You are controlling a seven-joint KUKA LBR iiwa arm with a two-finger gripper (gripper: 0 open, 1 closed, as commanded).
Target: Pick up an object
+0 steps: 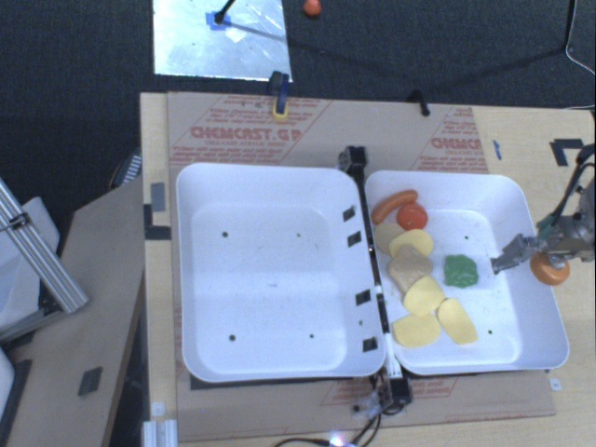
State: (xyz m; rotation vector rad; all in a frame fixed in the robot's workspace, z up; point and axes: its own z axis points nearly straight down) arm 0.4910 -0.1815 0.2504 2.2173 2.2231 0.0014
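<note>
— White right bin [521, 343] holds a green object [460, 271] near its centre, among yellow pieces [424, 296].
— And the gripper [510, 253]?
— Over the bin's right edge; jaw state can't be told.

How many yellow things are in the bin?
4, all in the right bin: one by the tomato, one mid-pile, two nearest the front. More may hide underneath.

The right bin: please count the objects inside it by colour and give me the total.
In the right bin:
Yellow pieces: 4
Green piece: 1
Red round piece: 1
Orange long piece: 1
Beige block: 1
Total: 8
</note>
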